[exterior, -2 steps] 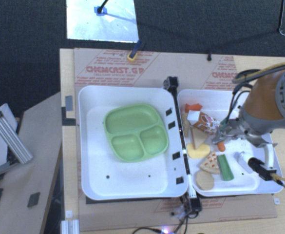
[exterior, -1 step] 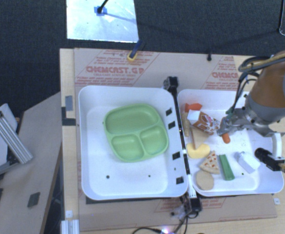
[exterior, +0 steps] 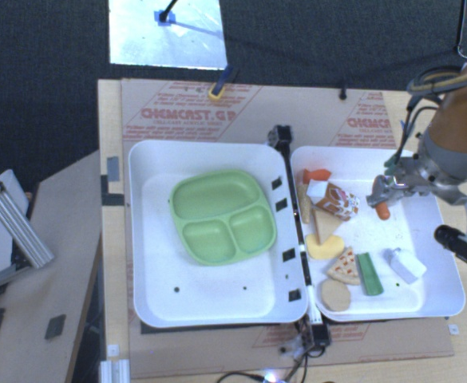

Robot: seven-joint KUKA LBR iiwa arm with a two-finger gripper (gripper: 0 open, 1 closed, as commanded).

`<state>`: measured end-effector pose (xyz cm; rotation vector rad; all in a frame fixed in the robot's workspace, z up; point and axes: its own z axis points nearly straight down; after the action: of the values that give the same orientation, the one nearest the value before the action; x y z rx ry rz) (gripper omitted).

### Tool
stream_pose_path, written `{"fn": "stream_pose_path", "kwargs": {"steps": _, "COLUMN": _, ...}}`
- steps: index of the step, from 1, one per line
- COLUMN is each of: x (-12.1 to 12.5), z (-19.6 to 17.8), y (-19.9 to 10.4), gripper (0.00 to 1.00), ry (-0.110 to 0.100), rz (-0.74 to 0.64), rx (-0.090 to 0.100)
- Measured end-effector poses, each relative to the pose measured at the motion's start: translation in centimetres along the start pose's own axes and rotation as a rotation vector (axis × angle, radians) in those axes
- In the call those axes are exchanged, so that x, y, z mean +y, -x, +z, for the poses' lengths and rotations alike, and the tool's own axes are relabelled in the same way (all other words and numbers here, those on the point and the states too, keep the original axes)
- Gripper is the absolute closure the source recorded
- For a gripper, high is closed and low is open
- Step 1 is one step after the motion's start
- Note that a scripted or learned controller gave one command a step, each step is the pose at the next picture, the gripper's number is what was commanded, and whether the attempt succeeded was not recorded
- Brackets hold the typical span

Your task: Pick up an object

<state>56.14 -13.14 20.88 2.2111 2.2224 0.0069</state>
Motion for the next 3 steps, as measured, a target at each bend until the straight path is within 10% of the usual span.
{"fn": "stream_pose_path", "kwargs": {"steps": 1, "x": 0.1, "z": -1.6, "y": 0.0, "gripper": 1.00, "ry": -0.004, "rz": 0.000, "rx": 0.001}}
{"fn": "stream_pose_path", "kwargs": {"steps": 3, "x": 4.1, "z": 0.0, "y": -9.7, "gripper": 1.00, "ry": -0.004, "rz": -0.005, "rx": 0.002}}
